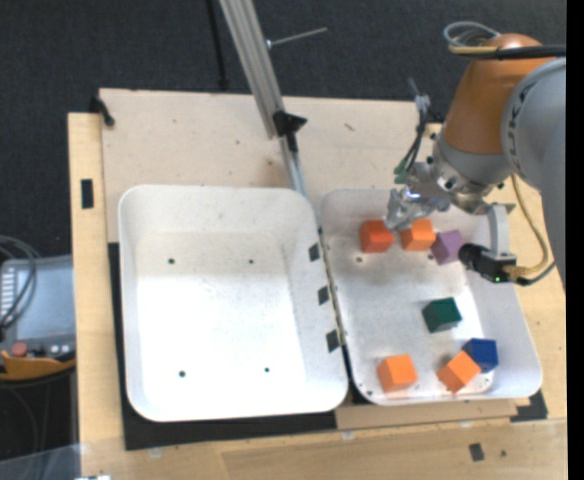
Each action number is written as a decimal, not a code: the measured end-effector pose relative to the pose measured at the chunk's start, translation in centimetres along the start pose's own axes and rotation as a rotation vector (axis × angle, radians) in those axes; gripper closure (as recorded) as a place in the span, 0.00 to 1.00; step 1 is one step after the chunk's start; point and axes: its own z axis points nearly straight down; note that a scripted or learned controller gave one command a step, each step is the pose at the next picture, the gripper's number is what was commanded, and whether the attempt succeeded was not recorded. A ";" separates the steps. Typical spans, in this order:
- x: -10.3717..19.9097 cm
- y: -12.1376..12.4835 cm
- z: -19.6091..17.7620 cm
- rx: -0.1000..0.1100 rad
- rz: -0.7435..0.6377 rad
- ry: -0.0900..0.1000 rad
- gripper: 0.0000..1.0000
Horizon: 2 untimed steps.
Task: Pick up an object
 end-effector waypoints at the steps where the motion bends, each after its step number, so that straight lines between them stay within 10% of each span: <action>1: -0.2 0.1 -4.4 0.001 -0.003 0.000 1.00; 2: -0.4 0.2 -7.6 0.002 -0.006 0.000 1.00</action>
